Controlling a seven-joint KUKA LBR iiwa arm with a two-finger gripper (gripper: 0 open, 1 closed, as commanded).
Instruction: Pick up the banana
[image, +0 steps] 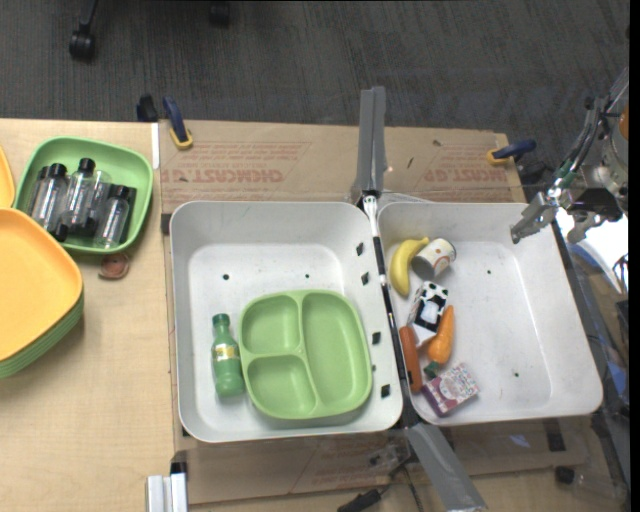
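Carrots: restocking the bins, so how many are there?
2, both in the right bin: one carrot below the banana, another along the left wall. More may be hidden.

Two bins (200, 240), one banana (402, 264), two carrots (441, 336).

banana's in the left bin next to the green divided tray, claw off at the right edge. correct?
Not quite. The camera view shows the banana in the right bin, against its left wall beside a small can. The green divided tray sits in the left bin. The claw is at the right edge.
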